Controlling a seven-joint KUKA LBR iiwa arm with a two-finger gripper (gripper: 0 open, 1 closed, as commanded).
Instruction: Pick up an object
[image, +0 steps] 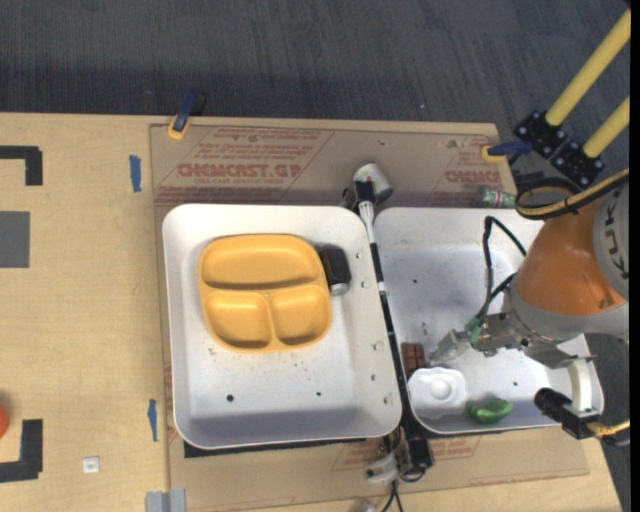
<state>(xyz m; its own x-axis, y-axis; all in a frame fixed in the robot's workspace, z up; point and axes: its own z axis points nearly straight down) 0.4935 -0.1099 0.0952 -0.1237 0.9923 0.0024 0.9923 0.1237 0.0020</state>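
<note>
My gripper (452, 346) hangs low over the right bin (440, 250), near its front left part, with the arm's orange band (570, 272) behind it. Just left of the gripper, against the divider, lies a small brown object (412, 355). A white rounded object (437, 391) rests in front of the gripper at the bin's front left corner. A small green object (490, 408) lies to the right of the white one. Nothing is visibly held.
The left bin (200, 390) holds a yellow divided plate (266, 290) with a black object (335, 267) at its right edge. A raised divider (380, 290) separates the two bins. The back half of the right bin is bare.
</note>
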